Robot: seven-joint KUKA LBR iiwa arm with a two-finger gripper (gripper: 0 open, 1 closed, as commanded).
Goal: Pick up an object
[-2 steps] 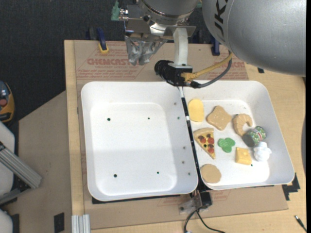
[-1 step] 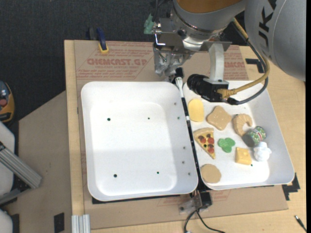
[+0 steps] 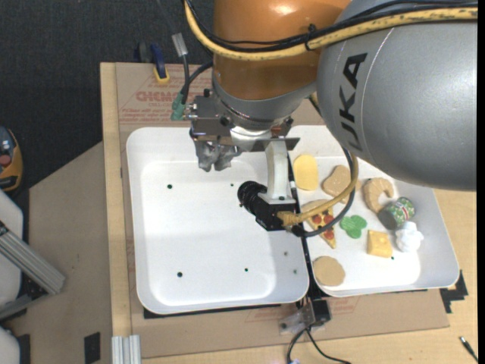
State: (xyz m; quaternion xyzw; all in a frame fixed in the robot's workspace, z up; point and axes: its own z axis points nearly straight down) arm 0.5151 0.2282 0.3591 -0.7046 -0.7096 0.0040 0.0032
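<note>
Yellow cheese wedge (image 3: 305,172) upright, long axis vertical.

The bench (image 3: 121,203) is a light brown board with red print (image 3: 155,97) near its far edge, up and left of the tool (image 3: 216,160). Beyond that edge lies dark, textured carpet floor (image 3: 68,29). A blue and yellow clamp (image 3: 158,63) sits at the far edge. Far left of the tool, an aluminium rail (image 3: 30,260) runs at a slant. Light glares off the gear above.
</note>
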